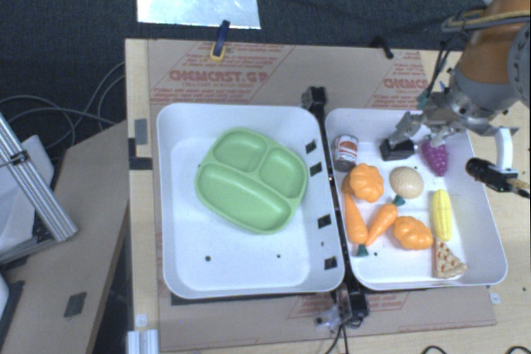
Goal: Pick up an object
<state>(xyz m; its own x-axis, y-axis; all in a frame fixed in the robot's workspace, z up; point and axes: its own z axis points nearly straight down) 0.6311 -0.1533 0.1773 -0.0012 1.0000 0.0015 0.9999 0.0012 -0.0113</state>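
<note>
Arm point(496, 37) cut off by right edge; grapes point(436, 155) partly behind claw point(415, 137)

Green plate point(250, 179), purple grapes point(436, 156)

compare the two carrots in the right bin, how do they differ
The left carrot is longer and lies nearly straight up and down the view, beside the bin's left wall. The right carrot is shorter and stubbier and lies on a slant, its green end by the egg. Both are orange toy carrots, lying flat in the right bin, their lower tips close together.
</note>
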